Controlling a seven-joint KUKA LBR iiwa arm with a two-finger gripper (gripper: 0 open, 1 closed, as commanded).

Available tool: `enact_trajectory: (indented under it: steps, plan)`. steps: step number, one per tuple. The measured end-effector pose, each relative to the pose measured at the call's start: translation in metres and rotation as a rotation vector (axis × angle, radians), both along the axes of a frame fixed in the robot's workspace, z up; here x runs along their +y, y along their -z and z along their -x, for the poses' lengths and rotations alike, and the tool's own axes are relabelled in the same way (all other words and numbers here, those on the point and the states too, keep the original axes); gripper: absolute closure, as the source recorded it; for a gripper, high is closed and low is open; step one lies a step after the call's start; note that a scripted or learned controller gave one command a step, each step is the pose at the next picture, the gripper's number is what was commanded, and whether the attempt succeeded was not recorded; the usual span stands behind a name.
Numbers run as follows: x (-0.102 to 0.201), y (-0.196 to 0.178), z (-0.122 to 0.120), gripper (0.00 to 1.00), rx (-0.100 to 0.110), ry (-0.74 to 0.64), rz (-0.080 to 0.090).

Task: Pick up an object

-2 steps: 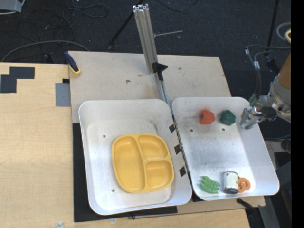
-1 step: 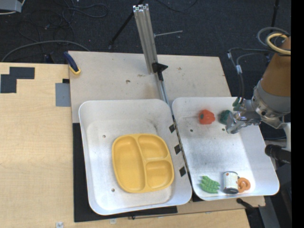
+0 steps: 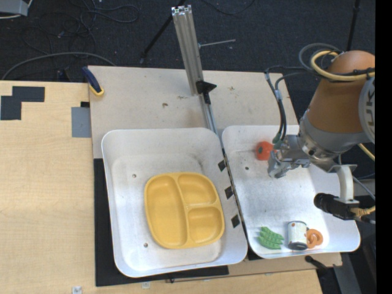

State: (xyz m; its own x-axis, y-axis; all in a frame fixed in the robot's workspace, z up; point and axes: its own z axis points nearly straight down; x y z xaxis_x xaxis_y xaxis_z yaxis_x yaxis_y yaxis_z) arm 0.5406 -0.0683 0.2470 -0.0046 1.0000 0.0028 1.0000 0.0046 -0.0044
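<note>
1. the gripper [image 3: 278,167] hangs low over the right bin [image 3: 257,207], near its far side, and the view is too small and cluttered here to tell how it is set or whether anything is in it.
2. just beside it, toward the bin's far left corner, sits a small red-orange object [image 3: 264,150], roundish with a dark greenish bit on top; it looks about as wide as long, so no clear long axis or pointing direction can be read.
3. along the bin's near edge lies a green leafy-looking piece [image 3: 270,237], its long axis slanting from far-left to near-right.
4. just right of it a small silver can [image 3: 297,235] lies on its side, one end facing the near rim.
5. an orange ring-shaped item [image 3: 314,238] touches the can's right side.
6. the middle of the right bin is bare white floor, well apart from the three near-edge things.
7. the left bin [image 3: 122,164] carries a yellow divided plate [image 3: 184,210] with three compartments, sitting toward its near right part.
8. the arm's orange band [image 3: 340,97] looms over the right bin's far right corner.
</note>
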Motion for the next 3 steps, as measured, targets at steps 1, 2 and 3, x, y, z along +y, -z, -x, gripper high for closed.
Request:
enact_trajectory:
  steps: [1, 2, 3]
  plan:
    - [0.046, 0.003, 0.005, 1.00, 0.000, 0.000, 0.001]
    - [0.101, 0.018, 0.002, 1.00, 0.002, 0.001, 0.002]
    - [0.160, 0.028, -0.002, 1.00, 0.000, 0.000, 0.001]
